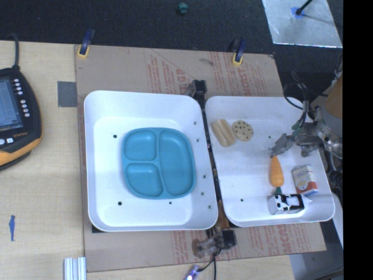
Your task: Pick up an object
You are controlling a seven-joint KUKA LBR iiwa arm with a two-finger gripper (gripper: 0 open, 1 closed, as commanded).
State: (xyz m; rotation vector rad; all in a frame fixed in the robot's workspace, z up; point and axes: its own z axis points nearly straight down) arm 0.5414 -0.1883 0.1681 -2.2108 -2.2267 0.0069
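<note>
- Your claw (284, 146) hangs spread and holding nothing over the right bin (256, 212).
- Just below it lies the carrot (275, 171).
- The left bin (105, 212) holds a blue plate (158, 162).

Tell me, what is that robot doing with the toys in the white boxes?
The robot's gripper reaches into the right bin from the right and hangs just above a toy carrot. It holds nothing. A bread roll, a cookie, a small can and a black-and-white toy lie around. The left bin has a blue plate.
</note>
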